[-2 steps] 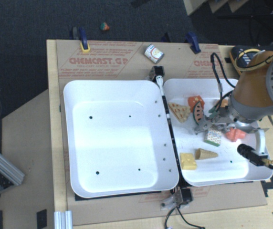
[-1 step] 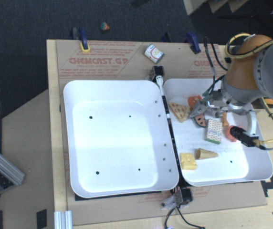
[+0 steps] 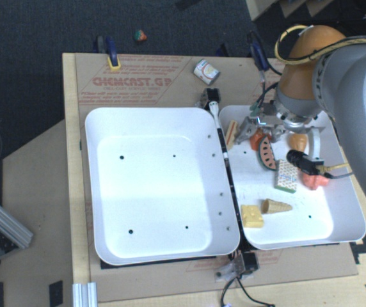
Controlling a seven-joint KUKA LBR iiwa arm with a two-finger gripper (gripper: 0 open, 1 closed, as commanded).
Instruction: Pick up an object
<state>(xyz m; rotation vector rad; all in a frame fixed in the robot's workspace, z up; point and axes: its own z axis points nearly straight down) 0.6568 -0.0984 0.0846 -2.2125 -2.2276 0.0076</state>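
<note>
1. Hand (image 3: 265,128) hangs low over the far end of the right bin (image 3: 301,228), just past the watermelon slice (image 3: 267,153). Can't tell if it's clenched or released; wrist hardware hides that.
2. Nothing visibly gripped, so the pick looks not yet done.
3. Candidates, all rel. to the slice:
   - small red piece (image 3: 256,140) right against its far-left edge
   - orange piece (image 3: 298,142) near, to the right
   - green-and-white block (image 3: 286,176) just beside, near-right
   - pink piece (image 3: 315,181) further right
   - cone (image 3: 276,205) and yellow block (image 3: 252,216) well apart, on the near side
   - wooden stick (image 3: 230,135) to the left, by the bin wall
4. Slice is closest, so prob. the target. Approach straight down and grip across its narrow width, not lengthwise.
5. Red piece crowds it, so there's a risk of pinching both. Centre on the slice's free end, lift vertically, and confirm hold before moving off.
</note>
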